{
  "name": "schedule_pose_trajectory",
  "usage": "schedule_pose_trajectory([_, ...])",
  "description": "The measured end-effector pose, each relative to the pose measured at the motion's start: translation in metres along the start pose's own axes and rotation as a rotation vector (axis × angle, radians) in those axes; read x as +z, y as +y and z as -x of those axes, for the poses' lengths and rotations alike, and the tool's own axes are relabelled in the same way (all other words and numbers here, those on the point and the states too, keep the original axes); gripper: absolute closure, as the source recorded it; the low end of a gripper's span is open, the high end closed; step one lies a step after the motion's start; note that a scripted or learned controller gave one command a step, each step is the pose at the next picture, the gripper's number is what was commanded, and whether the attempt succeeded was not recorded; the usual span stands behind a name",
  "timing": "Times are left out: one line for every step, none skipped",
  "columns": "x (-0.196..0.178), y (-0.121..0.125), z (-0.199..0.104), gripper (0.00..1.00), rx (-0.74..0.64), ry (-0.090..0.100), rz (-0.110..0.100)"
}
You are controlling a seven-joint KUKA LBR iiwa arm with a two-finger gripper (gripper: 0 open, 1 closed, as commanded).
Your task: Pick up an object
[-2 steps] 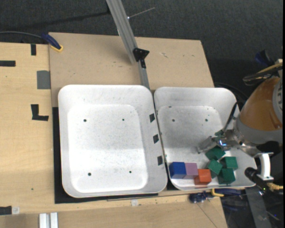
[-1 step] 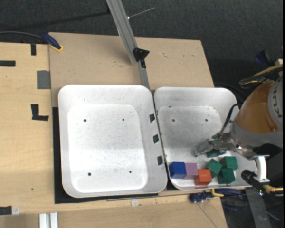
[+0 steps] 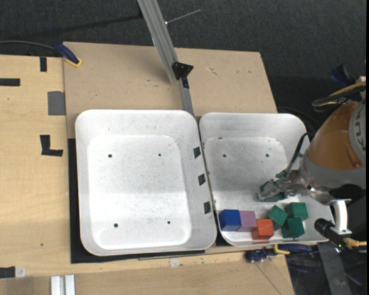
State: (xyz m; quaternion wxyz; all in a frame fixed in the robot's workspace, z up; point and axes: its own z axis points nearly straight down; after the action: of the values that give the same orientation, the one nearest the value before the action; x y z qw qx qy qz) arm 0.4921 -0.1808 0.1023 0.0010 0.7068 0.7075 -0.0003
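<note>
The small blocks lie bunched in the near corner of the right bin (image 3: 252,128): a blue cube (image 3: 230,219), a pale purple block (image 3: 248,219) touching it, an orange cube (image 3: 264,228) just beside that, and three green blocks (image 3: 291,219) crowded together at the right end. They look solid, matte and sharp-edged. Just above them the gripper (image 3: 271,190) hangs low inside the same bin, a small grey metal part; whether it is wide or narrow cannot be told, and nothing can be seen in it. Behind it the arm's rounded orange band (image 3: 335,143) and grey shell come in from the right. Both bins are shallow white trays with rounded corners and speckled, scuffed floors; the left bin (image 3: 86,165) sits touching the right one along a shared wall. They rest on a pale wooden surface (image 3: 24,165) marked with strips of black tape (image 3: 48,145). A slanted metal pole (image 3: 160,32) crosses the far side, over dark floor (image 3: 264,11).
</note>
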Motion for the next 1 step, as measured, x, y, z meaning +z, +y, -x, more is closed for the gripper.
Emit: schedule_pose_trajectory([-0.0595, -0.0050, -0.0038, 1.00, -0.001, 0.001, 0.002])
